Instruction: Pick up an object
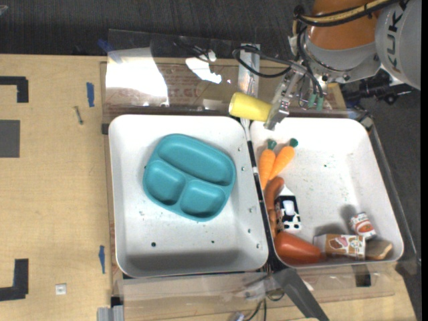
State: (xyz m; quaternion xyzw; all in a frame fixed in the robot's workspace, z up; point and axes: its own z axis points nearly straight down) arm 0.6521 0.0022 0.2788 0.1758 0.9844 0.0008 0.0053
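Looking down from above, the camera shows a brown desk (pixel 53 179) with two white bins side by side. The left bin (pixel 134 236) holds a blue-green tray (pixel 189 176) with three little sections, sitting flat near the middle. The right bin (pixel 334 159) holds a bunch of toy food. Two orange carrots (pixel 274 160) with green tips lie next to each other along the bin's left wall, pointing toward the far side. Just below them is a small black and white toy (pixel 288 212), and below that a red-orange sausage shape (pixel 296 247) lies near the front wall. In the front right corner there is a brown packet (pixel 346 245) and a small red and white can (pixel 362 224), close together. The grey arm with its orange band (pixel 348 9) reaches in from the upper right. Its jaws (pixel 275 118) hang over the far edge where the two bins meet. A yellow block (pixel 249 105) is right up against the tip of the jaws, lifted above the bin rims, and it looks like the jaws are closed on its right end, with most of the block sticking out to the left. Behind the bins is a clear plastic sheet (pixel 160 79) with bright shine on it.
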